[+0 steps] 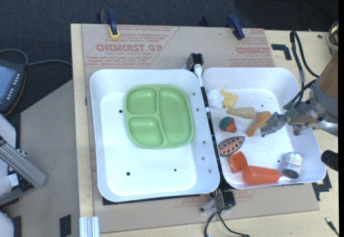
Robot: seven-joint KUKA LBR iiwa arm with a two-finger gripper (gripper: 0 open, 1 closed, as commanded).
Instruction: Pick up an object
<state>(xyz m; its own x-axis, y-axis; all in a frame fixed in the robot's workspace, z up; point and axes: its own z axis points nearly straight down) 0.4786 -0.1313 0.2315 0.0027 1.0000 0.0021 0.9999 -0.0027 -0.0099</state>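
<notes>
My gripper hangs low in the right bin, reaching in from the right. Its tip is right next to a tan-orange piece that lies at a slant. I cannot tell whether it touches that piece. To the left of it lie a beige corn-like stick, a yellow piece, a white lump and a red and green strawberry. Nearer the front lie a slice with dark seeds, a red block, an orange carrot shape and a small can.
The left bin holds a green divided plate. The two bins' rims meet along a ridge. Cables run along the bench's right side. Clamps sit at the board's far edge.
</notes>
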